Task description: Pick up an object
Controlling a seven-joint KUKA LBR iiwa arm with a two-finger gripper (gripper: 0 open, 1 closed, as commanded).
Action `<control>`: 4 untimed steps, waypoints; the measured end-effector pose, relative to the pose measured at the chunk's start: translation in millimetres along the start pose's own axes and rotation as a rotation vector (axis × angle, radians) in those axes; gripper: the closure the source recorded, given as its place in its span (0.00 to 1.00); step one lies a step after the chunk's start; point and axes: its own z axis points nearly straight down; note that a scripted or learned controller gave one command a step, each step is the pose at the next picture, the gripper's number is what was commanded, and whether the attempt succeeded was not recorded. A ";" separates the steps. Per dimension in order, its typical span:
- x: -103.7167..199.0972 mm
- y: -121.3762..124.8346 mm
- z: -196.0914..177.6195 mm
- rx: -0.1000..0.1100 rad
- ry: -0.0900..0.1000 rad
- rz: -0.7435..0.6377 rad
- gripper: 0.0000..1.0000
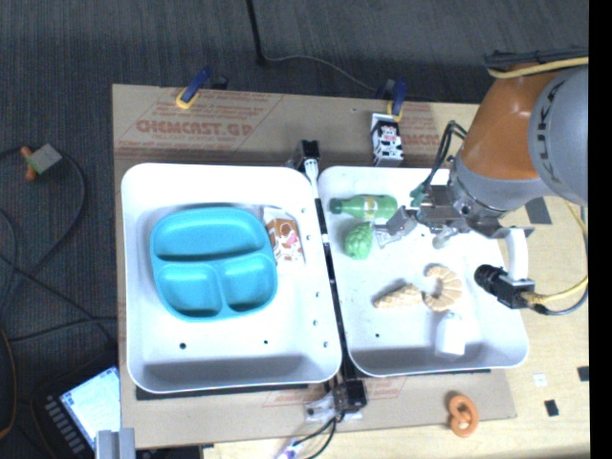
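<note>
My gripper (pixel 416 235) hangs over the far middle of the right bin (pixel 497 352), open, with nothing between its fingers. Just left of it lie a green bottle (pixel 366 205) on its side and a green leafy lump (pixel 359 241). Nearer the front of this bin lie a tan cone (pixel 399 297), a curled tan ringed piece (pixel 443 287) and a small white bottle (pixel 449 333). The left bin (pixel 143 352) holds a blue divided plate (pixel 212 259) with a brown-and-white packet (pixel 283 238) at its right side.
The grey-and-orange arm (pixel 521 151) covers the right bin's far right corner, and a black cable fitting (pixel 499 283) juts over its right wall. An orange ring (pixel 463 412) lies on the bench in front of the bins. Blue clamps (pixel 194 88) stand at the board's back edge.
</note>
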 end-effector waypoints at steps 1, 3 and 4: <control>-48.5 21.6 117.1 -0.004 -0.002 0.001 0.00; -3.8 -36.6 108.3 -0.014 -0.006 0.003 1.00; 34.7 1.6 -23.8 -0.002 -0.001 0.000 1.00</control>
